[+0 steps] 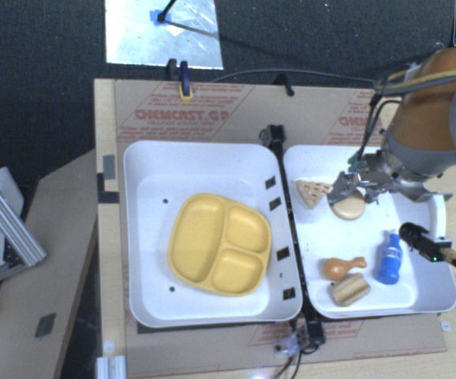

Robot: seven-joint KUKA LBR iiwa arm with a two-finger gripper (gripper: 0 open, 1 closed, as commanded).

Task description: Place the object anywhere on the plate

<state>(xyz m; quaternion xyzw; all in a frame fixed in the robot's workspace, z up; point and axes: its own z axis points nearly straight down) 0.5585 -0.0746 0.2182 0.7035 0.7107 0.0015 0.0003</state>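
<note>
The gripper (353, 189) hangs low in the right bin (441, 290), just above a tan disc (349, 208); whether it is open I cannot tell; the yellow plate (219, 243) sits in the left bin (145, 212); cheese wedge (313, 192), drumstick (342, 268), blue bottle (390, 260) lie nearby.

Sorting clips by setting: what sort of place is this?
Probably a robotics lab test bench: an industrial arm reaches over two white bins, one holding a yellow plate, the other toy food, on cardboard.

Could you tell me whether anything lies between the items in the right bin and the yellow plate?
Yes: the raised white bin rims with black clips separate them from the yellow three-compartment plate.
</note>
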